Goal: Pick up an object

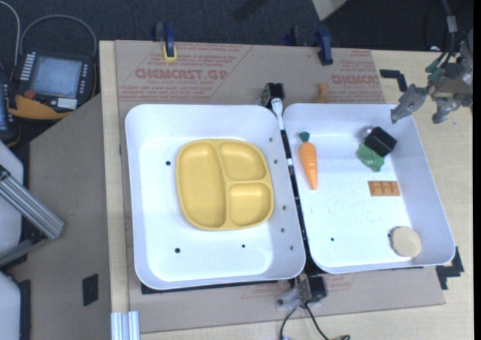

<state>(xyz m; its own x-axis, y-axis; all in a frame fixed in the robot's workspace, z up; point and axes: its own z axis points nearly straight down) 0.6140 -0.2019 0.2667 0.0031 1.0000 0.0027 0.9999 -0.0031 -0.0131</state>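
Released at the jaws, seemingly, with nothing between them; hard to be sure at such a small, blurred size. Gripper (422,111) poised over the far right corner of the right bin (432,180), high above its floor.

Nearest below: a green piece with a black block on top (373,147), probably the easiest of the 4 candidates. Farther out: a flat brown wafer (384,189), a round beige biscuit (406,241) near the front rim, and a toy carrot (309,164) close to the bin's left wall.

To do well: centre over the green-and-black piece before descending, turn the wrist to close across its narrow side, and go low enough to catch the green base, not just the black top. Best to skip the wafer as too flat, and the carrot as too close to the wall.
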